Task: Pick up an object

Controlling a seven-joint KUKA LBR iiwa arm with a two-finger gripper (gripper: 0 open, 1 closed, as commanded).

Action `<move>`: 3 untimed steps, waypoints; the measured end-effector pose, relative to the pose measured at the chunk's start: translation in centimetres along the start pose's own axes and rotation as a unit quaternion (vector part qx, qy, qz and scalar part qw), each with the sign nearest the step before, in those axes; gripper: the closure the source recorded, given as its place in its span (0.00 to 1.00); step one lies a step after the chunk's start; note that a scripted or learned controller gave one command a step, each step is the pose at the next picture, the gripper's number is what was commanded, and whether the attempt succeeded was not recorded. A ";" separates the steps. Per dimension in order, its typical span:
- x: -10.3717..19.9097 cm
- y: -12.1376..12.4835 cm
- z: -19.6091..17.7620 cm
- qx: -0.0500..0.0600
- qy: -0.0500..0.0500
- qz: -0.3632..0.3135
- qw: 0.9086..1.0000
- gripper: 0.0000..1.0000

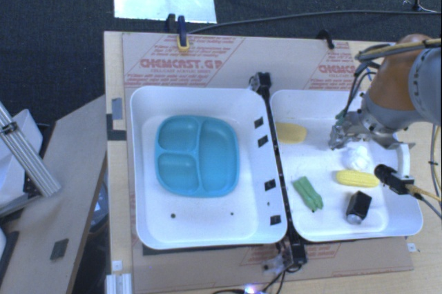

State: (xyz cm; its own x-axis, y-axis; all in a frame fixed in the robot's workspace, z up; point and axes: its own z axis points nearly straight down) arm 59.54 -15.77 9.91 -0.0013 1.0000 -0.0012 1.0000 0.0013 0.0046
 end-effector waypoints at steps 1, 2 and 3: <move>0.2 0.2 -6.5 -0.002 0.000 -0.002 1.000 1.00; 0.9 0.1 -12.6 -0.002 0.000 -0.002 1.000 1.00; 0.9 0.3 -16.1 -0.001 0.000 -0.002 1.000 1.00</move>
State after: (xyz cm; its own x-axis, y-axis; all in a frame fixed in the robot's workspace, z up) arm 59.73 -14.87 26.03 -0.0056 1.0000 -0.0014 1.0000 0.0056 0.0060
